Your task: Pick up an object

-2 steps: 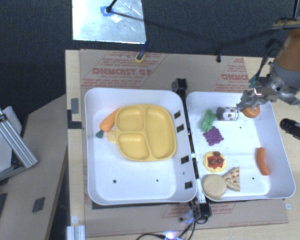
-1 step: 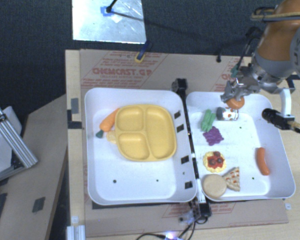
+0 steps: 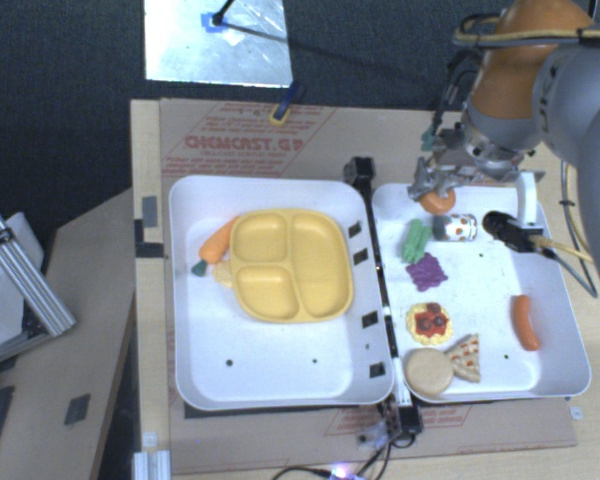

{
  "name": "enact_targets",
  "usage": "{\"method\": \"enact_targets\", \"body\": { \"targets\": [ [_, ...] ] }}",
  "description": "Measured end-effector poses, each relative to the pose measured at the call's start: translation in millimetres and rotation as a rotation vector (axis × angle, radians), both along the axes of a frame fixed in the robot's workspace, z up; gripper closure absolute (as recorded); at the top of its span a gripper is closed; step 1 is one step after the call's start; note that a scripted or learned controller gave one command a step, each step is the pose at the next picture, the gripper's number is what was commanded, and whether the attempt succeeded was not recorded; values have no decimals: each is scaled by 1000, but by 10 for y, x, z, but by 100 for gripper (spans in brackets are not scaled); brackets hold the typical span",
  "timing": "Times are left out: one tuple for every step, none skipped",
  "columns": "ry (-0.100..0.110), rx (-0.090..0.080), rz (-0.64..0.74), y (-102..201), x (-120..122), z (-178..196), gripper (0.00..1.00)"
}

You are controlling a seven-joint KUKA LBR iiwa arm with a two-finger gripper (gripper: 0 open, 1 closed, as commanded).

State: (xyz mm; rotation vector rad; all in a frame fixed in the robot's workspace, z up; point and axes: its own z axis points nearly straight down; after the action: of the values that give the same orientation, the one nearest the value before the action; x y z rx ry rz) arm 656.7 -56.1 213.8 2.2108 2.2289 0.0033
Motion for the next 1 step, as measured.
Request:
{"method": "enact_targets", "body": {
  "targets": [
    [-1, 0, -6, -103, 22, 168, 100]
  ]
}}
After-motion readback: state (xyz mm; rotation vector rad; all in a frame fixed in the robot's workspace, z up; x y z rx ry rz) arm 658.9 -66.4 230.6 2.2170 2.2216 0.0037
